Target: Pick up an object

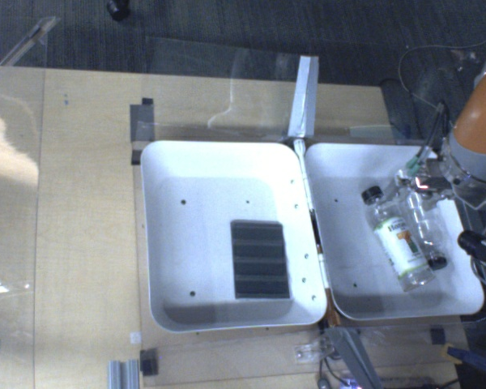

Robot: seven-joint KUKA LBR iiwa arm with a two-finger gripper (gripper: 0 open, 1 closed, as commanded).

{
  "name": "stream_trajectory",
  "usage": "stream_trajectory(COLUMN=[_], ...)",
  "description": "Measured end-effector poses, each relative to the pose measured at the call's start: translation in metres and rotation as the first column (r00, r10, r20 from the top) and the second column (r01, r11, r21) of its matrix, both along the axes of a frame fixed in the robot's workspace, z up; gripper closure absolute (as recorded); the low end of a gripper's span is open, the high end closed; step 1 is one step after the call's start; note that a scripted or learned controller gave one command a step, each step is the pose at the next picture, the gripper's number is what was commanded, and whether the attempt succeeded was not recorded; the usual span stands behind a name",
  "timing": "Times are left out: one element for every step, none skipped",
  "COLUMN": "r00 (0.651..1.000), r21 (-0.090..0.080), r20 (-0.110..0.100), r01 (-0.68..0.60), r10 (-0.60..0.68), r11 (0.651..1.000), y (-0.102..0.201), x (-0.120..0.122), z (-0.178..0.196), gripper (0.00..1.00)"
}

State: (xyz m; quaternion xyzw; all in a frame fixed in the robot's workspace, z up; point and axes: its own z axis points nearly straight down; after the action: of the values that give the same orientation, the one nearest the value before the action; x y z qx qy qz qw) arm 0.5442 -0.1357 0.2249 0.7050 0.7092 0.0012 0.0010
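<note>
The gripper [419, 186] is seen just above a clear bottle [402, 237], its grip state undeterminable, with a ridged black block [260, 258] well left.

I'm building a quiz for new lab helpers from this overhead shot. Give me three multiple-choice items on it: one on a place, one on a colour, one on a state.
1. Where is the clear bottle?
A. In the right bin
B. In the left bin
C. On the bare bench

2. What colour is the ribbed block in the left bin?
A. White
B. Orange
C. Black

3. How does the bottle rest?
A. Standing upright
B. Lying on its side
C. Lifted clear above the bin

Answers:
1. A: the bottle sits inside the right bin, just under the arm's hand.
2. C: the block is a dark, black slab against the white bin floor.
3. B: its length stretches across the bin floor, dark cap at one end.
</note>
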Motion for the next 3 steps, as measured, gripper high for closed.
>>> stream_trajectory(r00=[0.986,0.976,0.975], r21=[0.003,-0.002,-0.004], r20=[-0.002,0.005,0.014], r01=[-0.165,-0.217,-0.221], r10=[0.165,0.217,0.221], r11=[0.986,0.976,0.975], y=[-0.024,-0.017,-0.015], x=[0.032,0.098,0.101], z=[-0.119,-0.137,-0.124], gripper=[0.00,0.00,1.00])
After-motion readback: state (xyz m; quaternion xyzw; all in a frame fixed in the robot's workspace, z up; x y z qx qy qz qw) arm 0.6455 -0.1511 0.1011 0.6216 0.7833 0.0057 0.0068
